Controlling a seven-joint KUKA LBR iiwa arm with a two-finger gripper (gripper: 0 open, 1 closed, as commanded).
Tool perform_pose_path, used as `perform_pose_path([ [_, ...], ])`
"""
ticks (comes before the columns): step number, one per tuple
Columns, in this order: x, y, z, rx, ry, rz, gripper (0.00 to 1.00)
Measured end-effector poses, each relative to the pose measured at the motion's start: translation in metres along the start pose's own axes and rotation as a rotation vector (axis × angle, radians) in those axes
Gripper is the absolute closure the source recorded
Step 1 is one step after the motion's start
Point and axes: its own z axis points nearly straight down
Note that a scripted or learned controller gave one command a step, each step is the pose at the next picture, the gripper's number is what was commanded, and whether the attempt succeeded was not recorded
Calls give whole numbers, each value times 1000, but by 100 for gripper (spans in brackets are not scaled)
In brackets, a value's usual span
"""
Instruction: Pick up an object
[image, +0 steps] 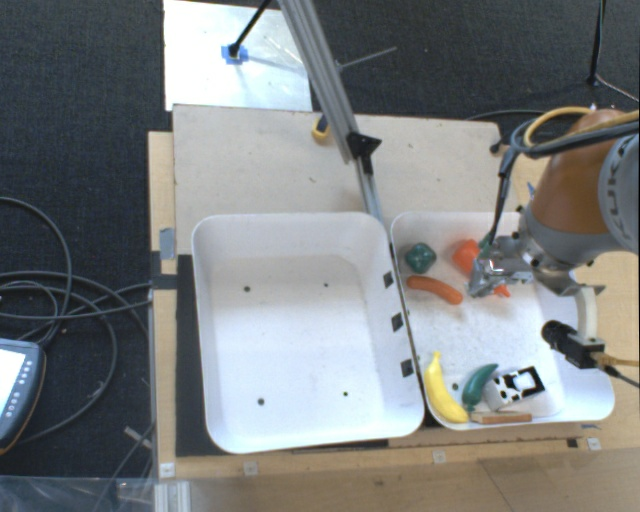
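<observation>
Nearest, a banana (445, 392) lies by the right bin (600, 405) rim; beyond, the gripper (487, 280) hangs over an orange piece (465, 253), probably to take it; grip impossible to tell.

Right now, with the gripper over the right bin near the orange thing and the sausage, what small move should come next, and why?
Probably a short, straight descent. The metal two-finger gripper hovers in the right white bin, beside the round orange object and just right of the long reddish-brown sausage. Nothing shows between its fingers, so nothing is held. Whether it is lined up over the orange object is hard to tell.
</observation>
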Motion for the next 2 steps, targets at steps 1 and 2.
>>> perform_pose_path([
  [1, 0, 2, -41, 2, 0, 0, 100],
  [2, 48, 22, -52, 4, 3, -5, 100],
])
